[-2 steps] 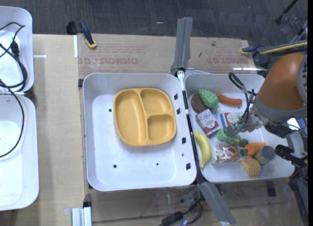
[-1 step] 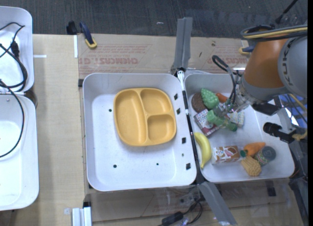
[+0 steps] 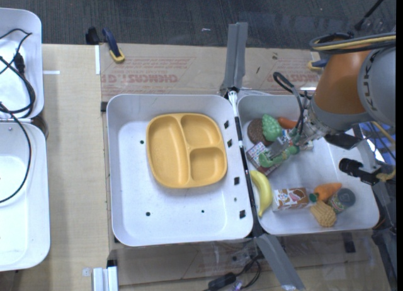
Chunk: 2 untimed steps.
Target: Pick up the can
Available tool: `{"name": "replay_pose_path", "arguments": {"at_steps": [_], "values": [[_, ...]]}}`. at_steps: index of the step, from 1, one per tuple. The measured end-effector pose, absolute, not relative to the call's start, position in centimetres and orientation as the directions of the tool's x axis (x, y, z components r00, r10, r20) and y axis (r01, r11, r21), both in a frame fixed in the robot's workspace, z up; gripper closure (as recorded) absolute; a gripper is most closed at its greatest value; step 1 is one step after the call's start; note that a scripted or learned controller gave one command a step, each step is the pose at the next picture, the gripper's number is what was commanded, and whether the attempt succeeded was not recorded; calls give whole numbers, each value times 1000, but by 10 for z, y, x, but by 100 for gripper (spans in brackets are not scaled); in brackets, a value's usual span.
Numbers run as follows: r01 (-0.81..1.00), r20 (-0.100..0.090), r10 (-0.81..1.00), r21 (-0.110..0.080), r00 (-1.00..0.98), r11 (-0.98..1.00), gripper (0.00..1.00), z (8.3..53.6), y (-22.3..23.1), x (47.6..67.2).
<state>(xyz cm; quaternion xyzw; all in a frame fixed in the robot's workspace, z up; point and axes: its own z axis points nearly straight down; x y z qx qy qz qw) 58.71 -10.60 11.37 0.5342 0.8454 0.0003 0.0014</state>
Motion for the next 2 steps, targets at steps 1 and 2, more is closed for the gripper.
{"name": "replay_pose_path", "arguments": {"at_steps": [1, 2], "values": [[989, -5, 989, 12, -145, 145, 0, 100, -134, 641], [968, -1, 968, -1, -251, 251, 0, 114, -139, 549]]}}
